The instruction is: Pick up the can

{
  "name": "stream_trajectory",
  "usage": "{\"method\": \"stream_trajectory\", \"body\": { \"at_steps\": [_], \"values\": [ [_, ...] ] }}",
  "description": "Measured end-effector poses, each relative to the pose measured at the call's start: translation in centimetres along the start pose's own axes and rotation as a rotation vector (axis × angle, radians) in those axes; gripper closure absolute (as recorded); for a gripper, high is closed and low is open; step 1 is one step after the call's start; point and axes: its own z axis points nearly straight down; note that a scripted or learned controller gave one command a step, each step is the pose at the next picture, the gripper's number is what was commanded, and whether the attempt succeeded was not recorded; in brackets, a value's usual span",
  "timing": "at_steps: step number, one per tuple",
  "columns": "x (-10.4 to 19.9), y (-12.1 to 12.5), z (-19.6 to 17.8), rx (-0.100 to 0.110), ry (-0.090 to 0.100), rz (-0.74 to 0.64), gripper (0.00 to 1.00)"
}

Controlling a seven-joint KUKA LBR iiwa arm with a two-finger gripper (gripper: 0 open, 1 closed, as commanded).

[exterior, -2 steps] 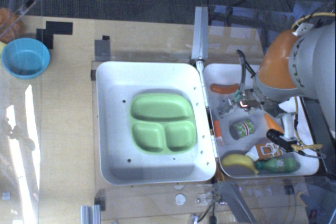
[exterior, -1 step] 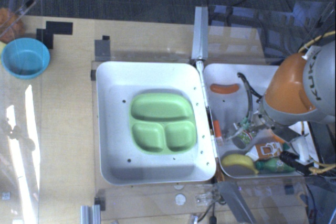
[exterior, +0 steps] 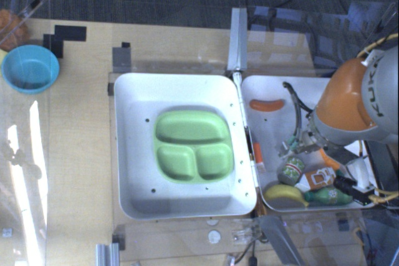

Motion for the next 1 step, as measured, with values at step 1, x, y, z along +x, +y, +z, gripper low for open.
{"method": "stream_trajectory", "body": {
  "at_steps": [1],
  "values": [
    [0.00,0.00,0.00,0.000,0.000,0.000,0.00]
  ]
}}
